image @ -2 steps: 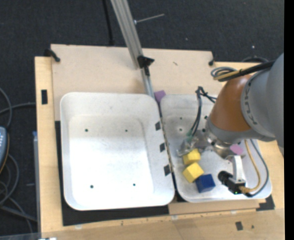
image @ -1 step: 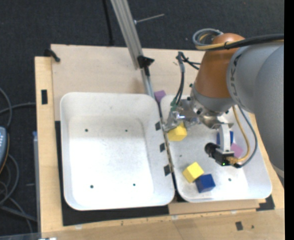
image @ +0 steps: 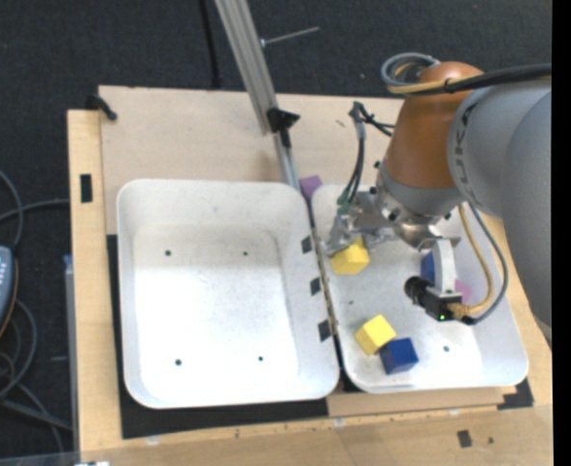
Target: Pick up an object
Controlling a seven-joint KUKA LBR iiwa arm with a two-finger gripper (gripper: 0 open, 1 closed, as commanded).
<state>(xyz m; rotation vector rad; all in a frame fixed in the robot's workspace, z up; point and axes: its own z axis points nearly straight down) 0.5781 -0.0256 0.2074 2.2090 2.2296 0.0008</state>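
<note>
While the big grey arm (image: 499, 144) reaches in from the right, two white bins sit side by side on the bench (image: 188, 134). The left bin (image: 218, 294) is the bigger-looking one; its floor shows a few small dark dots. The right bin (image: 480, 357) has toys in it.

Near the front of the right bin a yellow block (image: 374, 335) lies touching a blue block (image: 399, 355). The blue one is just to the right and a bit nearer. A small purple block (image: 311, 185) sits at the far end, by the wall between the two bins. A bit of pink (image: 460, 287) peeks out under the arm, too hidden to name.

The claw (image: 349, 241) hangs down at the left side of the right bin, close to the wall between the bins. A yellow chunk (image: 351, 258) sits right at its tip. It is bright yellow, small and blocky, with a lighter top face. It looks tilted, with one corner pointing to the near left. It is nearly as wide as it is long, so I cannot tell a long side.

The fingers are dark and small against the arm. I cannot tell how far apart they are, or if they really grip the chunk.
</note>
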